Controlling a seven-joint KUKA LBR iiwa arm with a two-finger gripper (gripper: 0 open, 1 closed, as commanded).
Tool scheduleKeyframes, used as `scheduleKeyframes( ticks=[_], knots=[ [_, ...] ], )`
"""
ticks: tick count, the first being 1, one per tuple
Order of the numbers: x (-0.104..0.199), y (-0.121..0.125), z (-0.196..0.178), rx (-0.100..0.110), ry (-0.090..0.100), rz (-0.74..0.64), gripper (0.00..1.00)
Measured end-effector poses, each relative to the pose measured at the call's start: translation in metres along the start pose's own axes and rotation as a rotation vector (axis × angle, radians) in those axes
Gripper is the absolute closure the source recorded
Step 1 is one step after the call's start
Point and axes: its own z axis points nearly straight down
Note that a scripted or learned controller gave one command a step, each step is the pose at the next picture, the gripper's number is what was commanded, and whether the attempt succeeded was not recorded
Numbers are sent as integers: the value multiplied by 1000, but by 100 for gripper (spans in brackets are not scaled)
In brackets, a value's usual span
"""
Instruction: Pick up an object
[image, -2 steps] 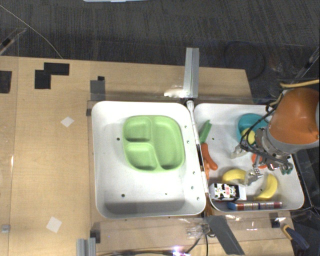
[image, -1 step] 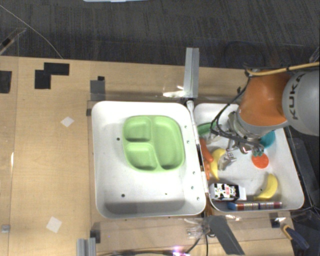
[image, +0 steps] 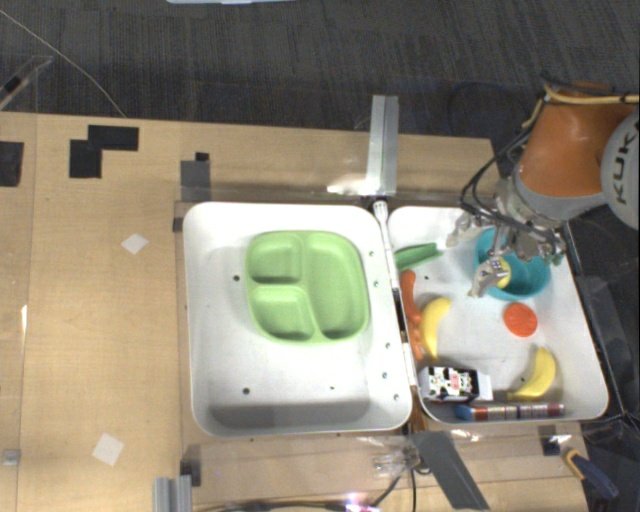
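**A:** Near the far edge of the right bin (image: 592, 380), the gripper (image: 497, 270) hangs over a teal bowl (image: 525, 275). Is that the thing to go for?

**B:** I judge so; it lies closest beneath the tool. The fingers (image: 487, 280) point down beside the bowl's near-left rim, and nothing sits between them. How wide the jaws stand I cannot tell from this slant.

**A:** So how should the grasp go?

**B:** A bowl is best taken by its wall: one finger inside, one outside, straddling the rim. The descent should be straight down, closing only once the tips are below the lip.

**A:** Anything in the way?

**B:** An orange disc (image: 520, 320) lies just beside the bowl toward the bin's near edge, and a yellow banana (image: 434, 325) rests toward the left wall, near an orange stick (image: 409, 310). A green piece (image: 417, 254) lies by the far-left corner. Staying on the bowl's left rim keeps clear of the disc.

**A:** And the rest?

**B:** A second banana (image: 541, 372), a small printed box (image: 450, 382) and a pen-like stick (image: 515, 410) lie along the near edge, well apart. The left bin (image: 210, 390) holds a green divided tray (image: 305, 285), not involved.

**A:** The main risk?

**B:** The thin rim slipping out or the bowl tipping, so lift slowly.
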Motion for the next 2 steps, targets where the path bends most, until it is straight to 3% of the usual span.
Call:
scheduleKeyframes(
  ticks=[1, 2],
  knots=[
    [40, -19, 43, -5, 6, 59, 0],
    [81, -16, 41, -5, 6, 196, 0]
  ],
)
